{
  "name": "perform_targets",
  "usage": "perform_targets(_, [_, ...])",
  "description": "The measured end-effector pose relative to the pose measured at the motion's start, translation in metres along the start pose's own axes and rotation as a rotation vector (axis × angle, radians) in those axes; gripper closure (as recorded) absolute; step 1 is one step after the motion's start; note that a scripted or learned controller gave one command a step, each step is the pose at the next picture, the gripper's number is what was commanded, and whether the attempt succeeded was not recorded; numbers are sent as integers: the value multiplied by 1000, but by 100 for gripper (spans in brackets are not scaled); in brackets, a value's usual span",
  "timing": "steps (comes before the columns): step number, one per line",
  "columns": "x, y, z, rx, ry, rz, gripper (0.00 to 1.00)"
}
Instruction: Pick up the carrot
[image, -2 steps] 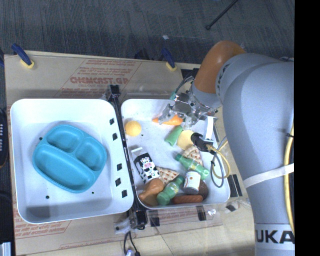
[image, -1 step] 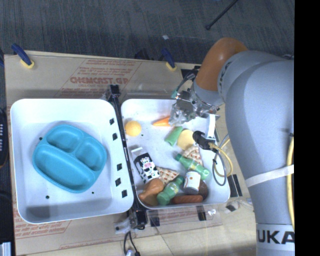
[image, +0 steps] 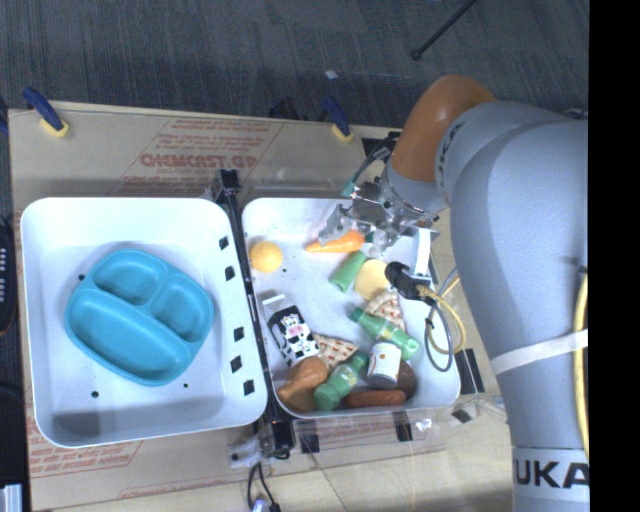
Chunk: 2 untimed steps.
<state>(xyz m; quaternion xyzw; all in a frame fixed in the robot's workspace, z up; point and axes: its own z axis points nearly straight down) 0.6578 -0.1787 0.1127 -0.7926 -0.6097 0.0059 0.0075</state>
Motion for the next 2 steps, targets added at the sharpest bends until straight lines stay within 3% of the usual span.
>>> perform_targets(1, [-7,5,15,-21,7,212,0])
perform_targets(2, [-8,1,9,-4,3,206,100])
